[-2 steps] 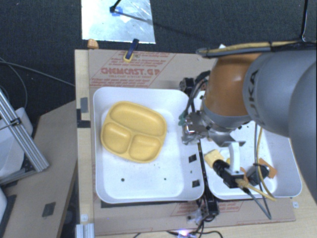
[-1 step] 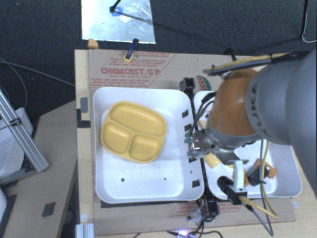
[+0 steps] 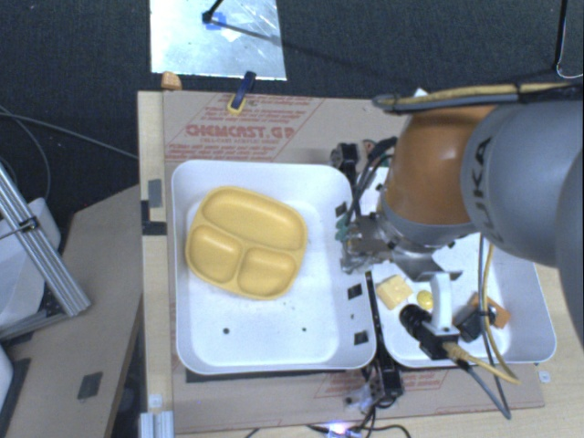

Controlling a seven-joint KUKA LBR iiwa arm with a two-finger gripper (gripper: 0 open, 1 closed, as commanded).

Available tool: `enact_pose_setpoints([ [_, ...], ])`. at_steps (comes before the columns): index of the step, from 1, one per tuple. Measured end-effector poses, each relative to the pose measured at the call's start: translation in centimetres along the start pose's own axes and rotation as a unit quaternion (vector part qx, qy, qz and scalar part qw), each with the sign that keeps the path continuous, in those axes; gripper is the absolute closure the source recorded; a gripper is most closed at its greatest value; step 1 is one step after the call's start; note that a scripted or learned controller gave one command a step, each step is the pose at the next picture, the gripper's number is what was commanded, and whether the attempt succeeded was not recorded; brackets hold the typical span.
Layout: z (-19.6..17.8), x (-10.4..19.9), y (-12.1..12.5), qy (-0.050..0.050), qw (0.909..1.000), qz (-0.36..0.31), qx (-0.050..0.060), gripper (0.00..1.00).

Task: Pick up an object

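Gripper (image 3: 376,261) low over right bin (image 3: 538,336), at its left wall; finger state hidden under wrist, cannot tell. Left bin (image 3: 196,336): yellow tray (image 3: 246,241). Right bin: pale block (image 3: 394,292), yellow piece (image 3: 424,297), orange bit (image 3: 497,316).

Desk (image 3: 274,121) with two bins side by side, arm reaching in from the right of the frame.

Left bin (image 3: 274,345): centre-left of frame; a divided tray (image 3: 246,241) lies in its upper-left half, lower half bare. Right bin (image 3: 534,336): lower right of frame, touching the left bin along a shared edge; several small objects lie in it, among them a block (image 3: 394,291) near its left wall with a small round piece (image 3: 424,297) just beside it on the right. The arm (image 3: 484,181) hangs over the right bin's upper part, hiding it. A flat sheet (image 3: 217,24) lies on the floor behind the desk, at upper left of frame; a metal frame (image 3: 36,254) stands at the left edge.
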State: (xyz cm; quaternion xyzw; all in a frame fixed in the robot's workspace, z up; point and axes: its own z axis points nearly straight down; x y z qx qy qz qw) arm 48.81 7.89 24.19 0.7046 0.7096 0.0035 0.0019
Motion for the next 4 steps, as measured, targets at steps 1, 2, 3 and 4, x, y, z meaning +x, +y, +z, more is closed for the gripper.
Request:
enact_pose_setpoints([
  [1,4.0,7.6,-0.3,0.0,1.0,-0.002,0.006,1.0],
  [2,5.9,0.6,2.3,-0.003,1.0,0.006,0.004,1.0],
  [3,-7.8,8.4,4.5,0.003,1.0,-0.003,-0.005,1.0],
  [4,-13.4,3.2,1.4,0.0,1.0,0.004,0.0,1.0],
])
